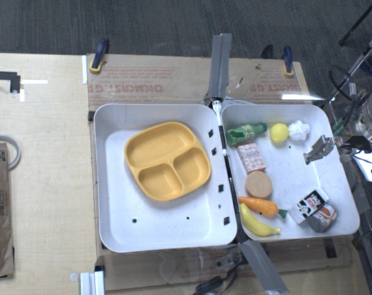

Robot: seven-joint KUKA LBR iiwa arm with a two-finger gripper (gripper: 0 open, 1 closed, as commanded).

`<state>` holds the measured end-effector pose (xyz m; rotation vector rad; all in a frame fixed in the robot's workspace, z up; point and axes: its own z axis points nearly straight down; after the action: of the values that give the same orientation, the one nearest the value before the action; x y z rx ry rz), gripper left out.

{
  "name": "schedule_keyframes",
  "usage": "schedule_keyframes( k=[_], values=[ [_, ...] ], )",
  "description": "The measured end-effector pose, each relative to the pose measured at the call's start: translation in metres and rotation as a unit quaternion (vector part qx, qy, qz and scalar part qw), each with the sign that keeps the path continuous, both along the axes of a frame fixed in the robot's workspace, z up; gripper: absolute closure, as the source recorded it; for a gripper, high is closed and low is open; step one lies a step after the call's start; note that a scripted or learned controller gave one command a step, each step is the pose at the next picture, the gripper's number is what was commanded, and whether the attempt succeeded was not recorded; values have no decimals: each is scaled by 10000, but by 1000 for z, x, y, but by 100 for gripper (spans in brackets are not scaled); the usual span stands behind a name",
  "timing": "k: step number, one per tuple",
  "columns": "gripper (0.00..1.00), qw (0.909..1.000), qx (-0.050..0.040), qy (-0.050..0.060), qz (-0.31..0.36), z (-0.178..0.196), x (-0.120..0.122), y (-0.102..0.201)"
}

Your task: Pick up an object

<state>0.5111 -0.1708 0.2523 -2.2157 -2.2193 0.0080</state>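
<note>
Two shallow white bins side by side on the bench: left bin (pixel 112 226) carrying a yellow divided plate (pixel 167 160) with three compartments, lying near its middle. Right bin (pixel 342 183) scattered with small items. Down its left side, top to bottom: a green bottle (pixel 245 133) lying on its side, a red-and-white packet (pixel 251 157) just below it, a round brown disc (pixel 258 184), an orange carrot (pixel 259 206) touching the disc's lower edge, and a yellow banana (pixel 256 224) beside the carrot at the bin's front edge. Along the back: a yellow lemon (pixel 279 133) right of the bottle, with a crumpled white object (pixel 299 129) just beside it. Near the front right corner: a small black-and-white carton (pixel 311 204) resting against a grey can (pixel 323 217) lying tilted. Gripper (pixel 319 149) over the right bin's right side, well apart from every item, nothing between its fingers; spread of the fingers not readable at this size.
</note>
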Motion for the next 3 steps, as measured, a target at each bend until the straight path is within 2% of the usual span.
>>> schedule_keyframes(
  k=[1,2,3],
  values=[
    [0,9855,-4,7,-1698,-51,-33,-52],
    [100,9855,-1,39,-1694,-46,-32,-52],
    [100,9931,-17,-7,-1170,64,57,-34]
  ],
)
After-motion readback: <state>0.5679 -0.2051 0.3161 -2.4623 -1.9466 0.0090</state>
